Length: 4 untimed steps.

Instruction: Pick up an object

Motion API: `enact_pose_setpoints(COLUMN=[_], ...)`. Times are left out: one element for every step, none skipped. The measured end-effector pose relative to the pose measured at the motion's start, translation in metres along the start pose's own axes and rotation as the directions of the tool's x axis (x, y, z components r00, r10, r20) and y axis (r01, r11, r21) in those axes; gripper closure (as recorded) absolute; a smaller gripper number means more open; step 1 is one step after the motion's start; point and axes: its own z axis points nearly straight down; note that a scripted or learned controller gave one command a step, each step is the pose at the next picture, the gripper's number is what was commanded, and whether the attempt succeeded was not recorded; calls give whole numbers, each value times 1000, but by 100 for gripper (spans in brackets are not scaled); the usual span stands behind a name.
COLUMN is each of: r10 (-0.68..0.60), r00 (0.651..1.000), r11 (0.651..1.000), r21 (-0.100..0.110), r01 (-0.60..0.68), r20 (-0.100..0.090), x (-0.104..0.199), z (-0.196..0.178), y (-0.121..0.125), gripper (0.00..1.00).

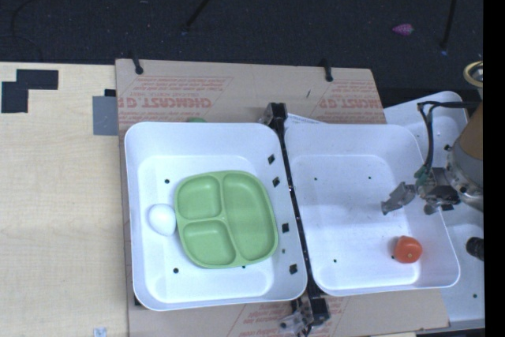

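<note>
Dark floor with a few stray cables up top, a pale wooden bench below it, and a sheet of cardboard (pixel 237 95) under the two white bins. Left bin (pixel 150 140) has a green divided plate (pixel 226 218) sitting in it with a white egg-looking ball (pixel 162 219) touching its left edge. Right bin (pixel 355 140) has just one small orange thing (pixel 407 249) (round-ish, maybe a toy fruit, too small to call) down near the front right corner.

Gripper (pixel 404 198) comes in from the right and sits over the right bin, up and a bit left of the orange thing, clearly apart from it. One grey finger (pixel 394 201) pokes out toward the middle of the bin, but whether the fingers are spread or pressed together I honestly can't tell from this angle. Nothing is visibly between them.

So my read is that it's at the approach stage, no grab yet. If the orange thing is the target, the next move needs the gripper shifted toward the front right corner, lined up right over it, then lowered with the fingers straddling it. Being that close to the bin wall could make it fiddly.
</note>
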Motion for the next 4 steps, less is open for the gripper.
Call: enact_pose_setpoints(r10=[-3, -3, -3, 0], r00=[1000, 1000, 1000, 1000], r11=[1000, 1000, 1000, 1000], r21=[-13, -8, -7, -10], r01=[3, 3, 3, 0], r20=[4, 1, 0, 2], x=[0, 4, 6, 5], z=[-7, 37, 91, 78], y=[3, 0, 0, 1], gripper=[0, 0, 0, 100])
